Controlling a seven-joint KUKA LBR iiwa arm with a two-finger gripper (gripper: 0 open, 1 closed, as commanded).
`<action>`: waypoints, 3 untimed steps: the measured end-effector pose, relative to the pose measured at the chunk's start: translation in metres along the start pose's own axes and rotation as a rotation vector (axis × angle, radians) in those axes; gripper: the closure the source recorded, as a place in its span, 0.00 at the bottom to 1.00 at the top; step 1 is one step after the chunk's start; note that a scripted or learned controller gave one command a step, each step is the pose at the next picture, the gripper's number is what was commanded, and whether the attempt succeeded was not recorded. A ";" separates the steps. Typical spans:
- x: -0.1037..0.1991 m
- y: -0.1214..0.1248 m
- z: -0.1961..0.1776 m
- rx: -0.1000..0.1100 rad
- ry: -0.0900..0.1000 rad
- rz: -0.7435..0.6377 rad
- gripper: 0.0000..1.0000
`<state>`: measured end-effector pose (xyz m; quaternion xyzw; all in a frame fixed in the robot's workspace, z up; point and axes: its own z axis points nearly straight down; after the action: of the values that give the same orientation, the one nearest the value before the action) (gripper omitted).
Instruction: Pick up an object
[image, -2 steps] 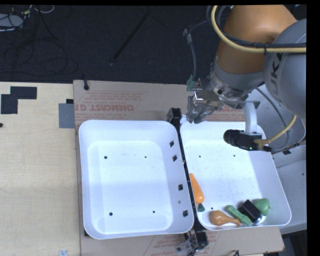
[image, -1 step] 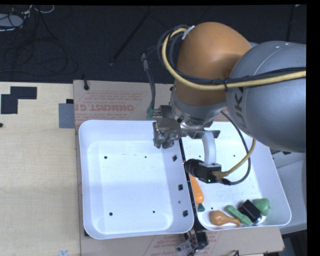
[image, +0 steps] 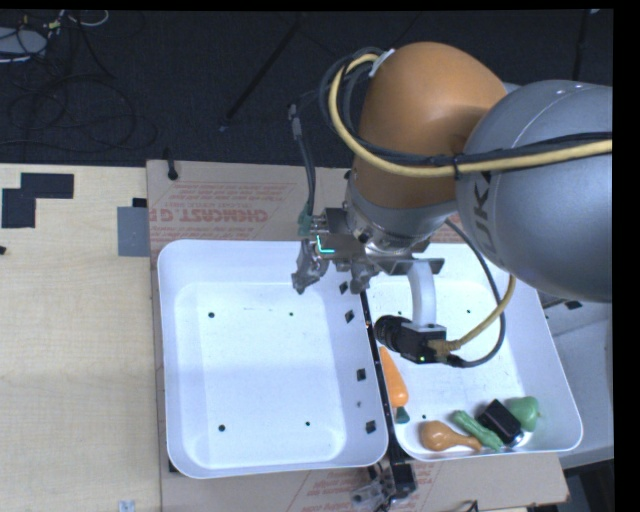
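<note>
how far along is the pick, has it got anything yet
Nothing looks picked yet. The gripper hangs over the left bin near the divider, with no object seen between its fingers. The objects lie in the right bin: an orange carrot-like piece, a tan piece, a black item and green pieces. Left to do: move over an object, close on it, lift.

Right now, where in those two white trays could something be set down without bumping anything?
The left bin has bare floor from wall to wall. The right bin is crowded along its near edge: carrot, orange gourd, green pieces, black block. The gripper hangs over the divider.
</note>
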<state>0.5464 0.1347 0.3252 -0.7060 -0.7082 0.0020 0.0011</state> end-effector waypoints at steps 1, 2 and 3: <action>0.033 0.041 0.122 0.007 -0.001 -0.002 0.00; 0.059 0.099 -0.121 -0.021 0.005 -0.001 0.00; 0.031 0.095 0.082 0.014 -0.005 0.005 0.00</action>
<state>0.6409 0.1660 0.2425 -0.7078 -0.7063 0.0087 0.0046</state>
